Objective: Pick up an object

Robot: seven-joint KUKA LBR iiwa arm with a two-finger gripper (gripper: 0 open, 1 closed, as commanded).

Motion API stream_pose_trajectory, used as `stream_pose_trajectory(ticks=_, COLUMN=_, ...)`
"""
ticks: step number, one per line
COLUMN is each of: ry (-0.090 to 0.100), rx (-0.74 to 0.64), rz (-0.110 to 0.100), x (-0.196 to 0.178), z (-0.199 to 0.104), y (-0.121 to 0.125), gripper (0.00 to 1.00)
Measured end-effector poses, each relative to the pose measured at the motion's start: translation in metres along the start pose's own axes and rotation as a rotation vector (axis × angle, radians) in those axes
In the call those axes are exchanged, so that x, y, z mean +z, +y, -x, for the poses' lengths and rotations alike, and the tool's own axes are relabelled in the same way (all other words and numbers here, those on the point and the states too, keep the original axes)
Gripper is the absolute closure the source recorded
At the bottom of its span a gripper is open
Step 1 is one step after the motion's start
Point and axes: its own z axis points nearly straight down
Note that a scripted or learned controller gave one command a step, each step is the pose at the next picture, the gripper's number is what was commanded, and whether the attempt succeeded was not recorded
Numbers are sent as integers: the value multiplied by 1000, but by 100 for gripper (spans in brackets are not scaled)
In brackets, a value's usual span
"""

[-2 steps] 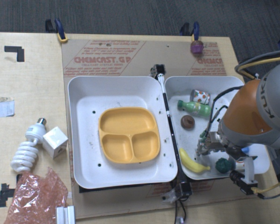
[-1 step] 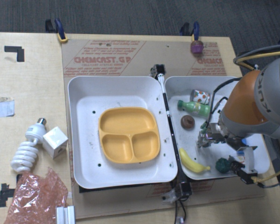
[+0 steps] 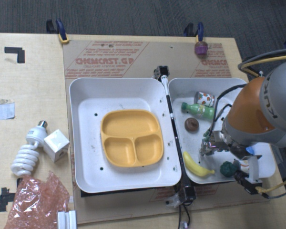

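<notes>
The right bin (image 3: 180, 87) holds a green bottle (image 3: 199, 109) lying on its side and a spotted cup (image 3: 204, 98) behind it. It also holds a brown round piece (image 3: 191, 124), a banana (image 3: 196, 166) near the front wall, and a dark green lump (image 3: 227, 169). My gripper (image 3: 209, 146) is low inside this bin, just above and right of the banana and left of the dark green lump. The orange wrist band (image 3: 250, 111) and grey arm cover the bin's right half. I see nothing lifted off the floor of the bin.
The left bin (image 3: 83, 128) carries a yellow divided plate (image 3: 132, 138). A spiral light bulb (image 3: 27, 152), a white cube (image 3: 56, 145) and a pink plastic bag (image 3: 35, 204) lie on the bench to the left. A purple object (image 3: 201, 47) sits by the clamp at the back.
</notes>
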Motion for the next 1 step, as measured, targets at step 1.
stream_pose_trajectory(ticks=1, ry=0, rx=0, rz=1, x=0, z=-2, y=-11, gripper=0)
